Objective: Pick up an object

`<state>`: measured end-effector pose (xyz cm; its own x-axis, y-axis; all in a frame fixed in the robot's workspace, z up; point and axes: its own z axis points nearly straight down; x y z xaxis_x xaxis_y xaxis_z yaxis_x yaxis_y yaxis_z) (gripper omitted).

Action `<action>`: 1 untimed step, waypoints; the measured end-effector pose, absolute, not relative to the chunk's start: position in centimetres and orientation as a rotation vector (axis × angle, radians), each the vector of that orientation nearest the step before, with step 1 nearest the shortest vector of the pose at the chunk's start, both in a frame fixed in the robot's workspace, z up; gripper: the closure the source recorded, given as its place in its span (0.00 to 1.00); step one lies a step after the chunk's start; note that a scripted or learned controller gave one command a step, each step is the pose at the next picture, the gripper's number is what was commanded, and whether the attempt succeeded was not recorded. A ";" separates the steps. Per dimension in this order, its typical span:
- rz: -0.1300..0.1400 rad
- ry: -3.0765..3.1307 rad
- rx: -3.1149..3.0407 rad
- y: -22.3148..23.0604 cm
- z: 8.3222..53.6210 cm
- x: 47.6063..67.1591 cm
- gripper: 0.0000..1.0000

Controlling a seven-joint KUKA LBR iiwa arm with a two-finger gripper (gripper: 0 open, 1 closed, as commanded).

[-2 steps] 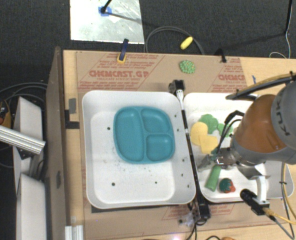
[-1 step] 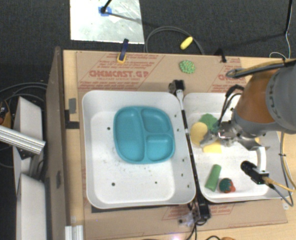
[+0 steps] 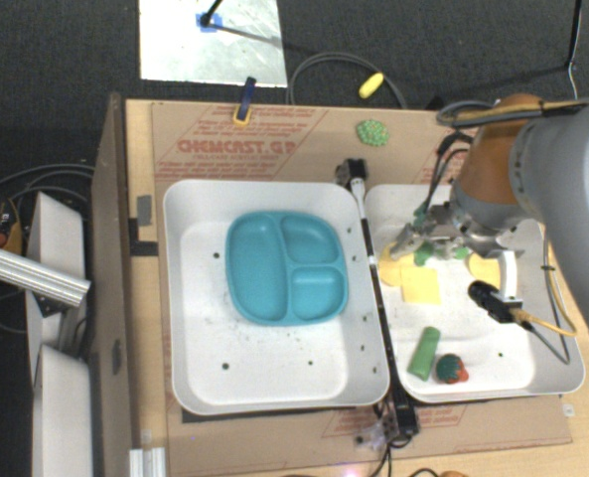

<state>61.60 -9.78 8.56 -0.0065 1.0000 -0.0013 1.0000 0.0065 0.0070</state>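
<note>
Grey robot arm (image 3: 562, 157) looms nearest. Its gripper (image 3: 435, 241) hovers in the right bin (image 3: 552, 366); finger state unclear. At six o'clock, a green cylinder (image 3: 424, 353) looks light, rigid; grasp midway.

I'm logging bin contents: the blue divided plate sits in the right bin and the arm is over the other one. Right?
Not quite. The camera view shows the blue divided plate in the left bin; the arm's end effector is over the right bin.
</note>
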 end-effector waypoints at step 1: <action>0.005 2.222 2.211 -12.9 14.2 64.5 0.00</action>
